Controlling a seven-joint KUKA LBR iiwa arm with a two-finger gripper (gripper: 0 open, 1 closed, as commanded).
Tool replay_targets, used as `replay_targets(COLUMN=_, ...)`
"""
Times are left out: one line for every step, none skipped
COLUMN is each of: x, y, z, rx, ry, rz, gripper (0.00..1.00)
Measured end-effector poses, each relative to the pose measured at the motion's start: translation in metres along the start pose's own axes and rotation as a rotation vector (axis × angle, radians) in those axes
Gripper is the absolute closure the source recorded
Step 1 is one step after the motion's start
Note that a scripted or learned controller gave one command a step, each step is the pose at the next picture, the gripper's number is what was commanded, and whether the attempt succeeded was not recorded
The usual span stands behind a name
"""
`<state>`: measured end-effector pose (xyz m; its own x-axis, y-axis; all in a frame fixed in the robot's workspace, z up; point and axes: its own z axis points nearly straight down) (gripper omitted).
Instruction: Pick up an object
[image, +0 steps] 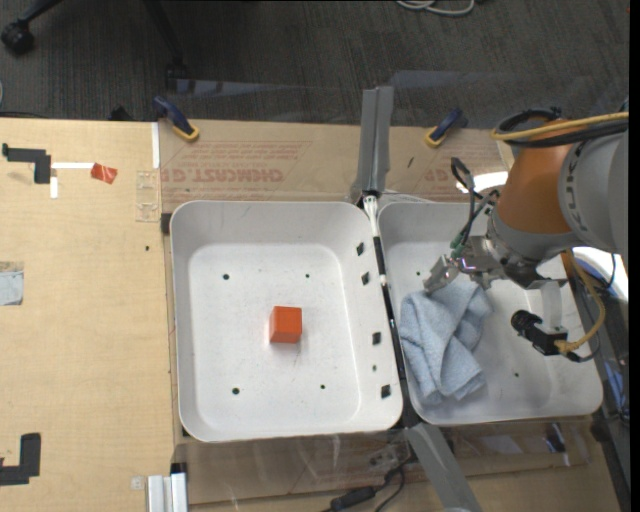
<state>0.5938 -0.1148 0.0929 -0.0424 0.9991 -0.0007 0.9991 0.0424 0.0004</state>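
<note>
A crumpled blue-grey cloth (440, 345) lies in the right bin (545, 395), against its left wall. One fold of it rises toward my gripper (458, 276), which sits at the cloth's upper right edge and touches or nearly touches it. A small orange-red block (286, 325) rests alone near the middle of the left bin (200, 300), far from the gripper.
The arm's grey body and orange band (530, 195) hang over the right bin's far right part, with black cables (545, 335) looping beside it. A metal divider (378, 250) separates the bins. Cardboard (70, 300) lies left of them, with clamps (178, 120) at the back.
</note>
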Motion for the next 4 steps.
replay_targets(x=-0.001, y=0.0, z=-0.009, rx=0.001, ry=0.0, rz=0.004, gripper=1.0)
replay_targets(x=-0.02, y=0.002, z=0.001, rx=0.001, ry=0.0, rz=0.245, gripper=1.0)
replay_targets(x=0.028, y=-0.012, z=-0.098, rx=0.003, ry=-0.001, rz=0.535, gripper=1.0)
replay_targets(x=0.021, y=0.039, z=-0.121, rx=0.004, ry=-0.003, rz=0.776, gripper=1.0)
